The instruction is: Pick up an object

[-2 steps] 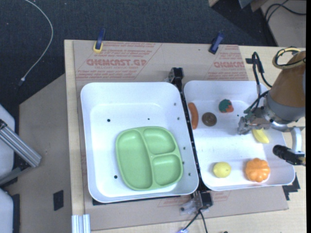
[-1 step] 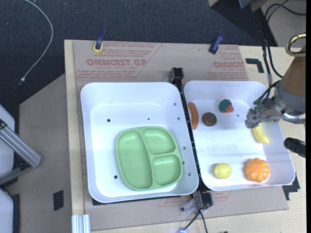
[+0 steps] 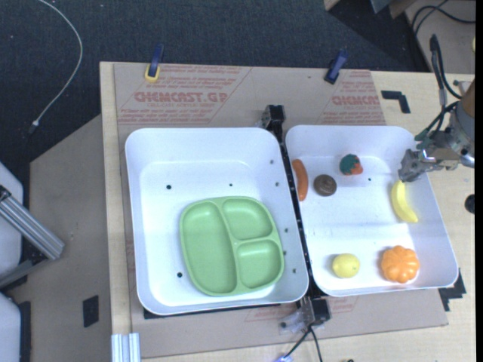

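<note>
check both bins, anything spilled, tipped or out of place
Nothing stands out. The green divided plate lies flat in the left bin. In the right bin, the banana, pumpkin, lemon and carrot lie apart, none spilled. The tool sits above the banana.

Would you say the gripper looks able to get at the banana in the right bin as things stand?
Probably yes. The gripper hovers at the right bin's far right edge, just above the banana, which lies apart from the other items, with nothing between them.
</note>
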Available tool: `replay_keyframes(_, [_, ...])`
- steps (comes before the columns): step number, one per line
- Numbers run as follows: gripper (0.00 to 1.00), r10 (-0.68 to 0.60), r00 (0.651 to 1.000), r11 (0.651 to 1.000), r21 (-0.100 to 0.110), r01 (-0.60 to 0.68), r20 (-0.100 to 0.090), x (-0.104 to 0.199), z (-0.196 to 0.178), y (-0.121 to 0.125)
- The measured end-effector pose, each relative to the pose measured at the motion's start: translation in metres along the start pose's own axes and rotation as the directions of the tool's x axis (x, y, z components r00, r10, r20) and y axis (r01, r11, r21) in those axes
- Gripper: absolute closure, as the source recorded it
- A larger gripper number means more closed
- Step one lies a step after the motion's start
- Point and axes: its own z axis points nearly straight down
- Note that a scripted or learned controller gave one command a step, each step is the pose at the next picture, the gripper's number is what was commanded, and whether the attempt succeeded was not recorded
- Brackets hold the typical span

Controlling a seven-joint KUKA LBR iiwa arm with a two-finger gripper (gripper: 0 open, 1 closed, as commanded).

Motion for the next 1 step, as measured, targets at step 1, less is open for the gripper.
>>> replay_keyframes(1, [1.00, 0.000, 1.000, 1.000, 0.004, 0.000, -0.002, -0.0002, -0.0155, 0.0010])
